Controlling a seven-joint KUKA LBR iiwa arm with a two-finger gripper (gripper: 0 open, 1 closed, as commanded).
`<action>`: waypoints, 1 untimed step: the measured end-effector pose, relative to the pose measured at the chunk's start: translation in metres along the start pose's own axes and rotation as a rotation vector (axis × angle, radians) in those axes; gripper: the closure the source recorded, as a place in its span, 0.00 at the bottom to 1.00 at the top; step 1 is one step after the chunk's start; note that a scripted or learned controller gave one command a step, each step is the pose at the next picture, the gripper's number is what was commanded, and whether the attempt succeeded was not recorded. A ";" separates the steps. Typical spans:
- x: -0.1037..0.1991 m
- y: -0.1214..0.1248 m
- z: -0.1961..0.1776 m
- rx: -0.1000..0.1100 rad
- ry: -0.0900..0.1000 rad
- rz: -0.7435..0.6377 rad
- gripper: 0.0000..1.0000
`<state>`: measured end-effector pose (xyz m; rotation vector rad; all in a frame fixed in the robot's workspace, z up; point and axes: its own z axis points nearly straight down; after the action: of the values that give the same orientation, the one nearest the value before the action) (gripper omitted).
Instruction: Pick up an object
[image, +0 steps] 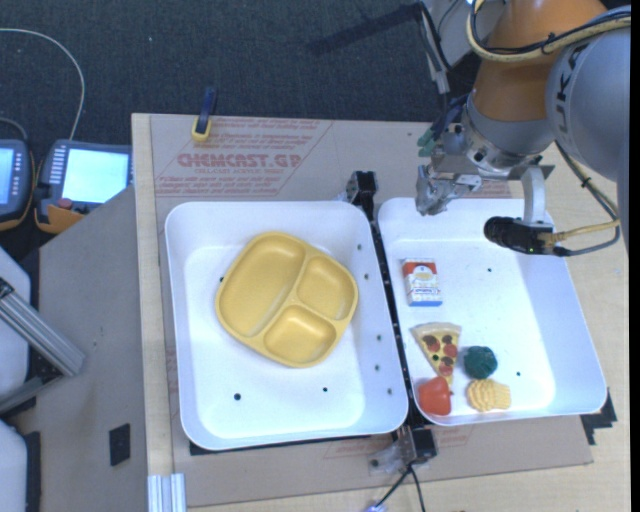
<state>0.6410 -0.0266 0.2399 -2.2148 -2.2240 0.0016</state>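
Note:
The right bin (530, 300) holds a small red and white carton (422, 282), a toy pizza slice (439, 346), a dark green toy (480, 361), a red tomato toy (434, 396) and a yellow ridged toy (488, 396). My gripper (436, 195) hangs over the far left corner of the right bin, well above the carton and apart from it. Nothing shows between its fingers. The toys lie clustered at the near left of that bin.
A yellow divided plate (287, 297) lies in the left bin (200, 330). A black clamp (361, 186) sits at the far end of the divider between the bins. The grey arm with its orange band (530, 50) fills the upper right. Screens stand at far left.

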 end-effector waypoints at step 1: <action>0.050 -0.009 0.002 0.000 -0.001 0.001 1.00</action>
<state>0.6321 0.0232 0.2380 -2.2161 -2.2235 0.0019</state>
